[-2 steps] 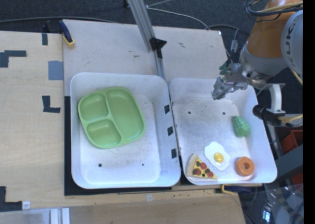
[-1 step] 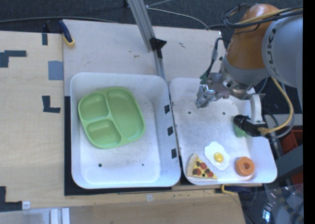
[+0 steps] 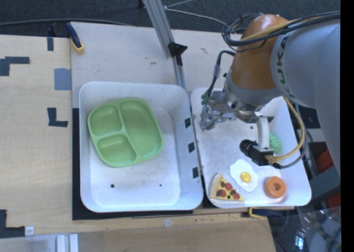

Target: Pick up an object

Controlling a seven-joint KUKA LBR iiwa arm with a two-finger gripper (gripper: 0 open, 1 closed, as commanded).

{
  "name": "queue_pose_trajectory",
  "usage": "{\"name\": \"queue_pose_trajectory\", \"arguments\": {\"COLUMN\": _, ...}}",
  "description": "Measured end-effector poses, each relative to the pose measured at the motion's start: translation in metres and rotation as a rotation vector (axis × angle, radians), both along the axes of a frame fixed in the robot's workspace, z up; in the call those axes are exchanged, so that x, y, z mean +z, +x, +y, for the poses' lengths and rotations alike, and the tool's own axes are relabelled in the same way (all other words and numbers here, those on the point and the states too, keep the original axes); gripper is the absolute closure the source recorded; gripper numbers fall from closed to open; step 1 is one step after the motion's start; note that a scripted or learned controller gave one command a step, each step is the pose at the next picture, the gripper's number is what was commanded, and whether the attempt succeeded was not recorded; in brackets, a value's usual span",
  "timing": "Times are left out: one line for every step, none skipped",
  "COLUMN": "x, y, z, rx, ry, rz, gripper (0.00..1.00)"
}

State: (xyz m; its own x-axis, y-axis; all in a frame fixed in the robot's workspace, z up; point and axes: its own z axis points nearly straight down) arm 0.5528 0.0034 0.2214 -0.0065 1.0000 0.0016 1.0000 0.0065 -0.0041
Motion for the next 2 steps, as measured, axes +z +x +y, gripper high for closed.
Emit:
{"name": "queue_pose_trajectory", "arguments": {"x": -0.008, "y": -0.027, "z": 0.050, "rx": 0.000, "ry": -0.001, "rz": 0.001, "gripper": 1.00}}
{"name": "queue_pose_trajectory", "arguments": {"x": 0.011, "y": -0.047, "z": 0.095, "rx": 0.001, "ry": 0.000, "rz": -0.002, "gripper": 1.00}}
